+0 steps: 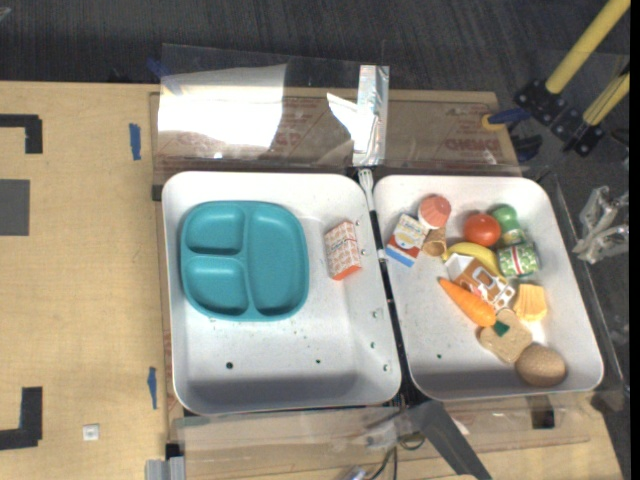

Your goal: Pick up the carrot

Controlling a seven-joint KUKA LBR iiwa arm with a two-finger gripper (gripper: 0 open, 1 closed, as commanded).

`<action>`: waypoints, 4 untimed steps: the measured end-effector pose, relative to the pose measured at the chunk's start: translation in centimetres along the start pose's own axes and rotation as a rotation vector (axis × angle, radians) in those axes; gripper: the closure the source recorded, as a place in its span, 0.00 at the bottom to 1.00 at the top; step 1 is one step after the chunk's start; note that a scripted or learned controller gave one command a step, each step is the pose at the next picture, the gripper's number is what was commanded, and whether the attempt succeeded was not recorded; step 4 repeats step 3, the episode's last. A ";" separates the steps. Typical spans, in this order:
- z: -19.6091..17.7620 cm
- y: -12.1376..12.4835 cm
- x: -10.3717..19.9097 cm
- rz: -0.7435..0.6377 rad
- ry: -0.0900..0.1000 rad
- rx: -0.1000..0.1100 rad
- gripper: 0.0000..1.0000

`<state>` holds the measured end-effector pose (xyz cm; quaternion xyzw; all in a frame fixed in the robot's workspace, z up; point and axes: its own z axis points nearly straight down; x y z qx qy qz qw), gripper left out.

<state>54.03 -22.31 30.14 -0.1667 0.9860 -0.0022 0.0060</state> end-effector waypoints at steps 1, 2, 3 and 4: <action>7.5 -2.0 -6.7 -0.122 0.006 -0.008 1.00; -1.9 -4.1 -12.0 -0.433 -0.004 0.000 1.00; 3.5 -3.5 -10.5 -0.995 0.003 -0.013 1.00; 3.5 -3.5 -10.5 -0.995 0.003 -0.013 1.00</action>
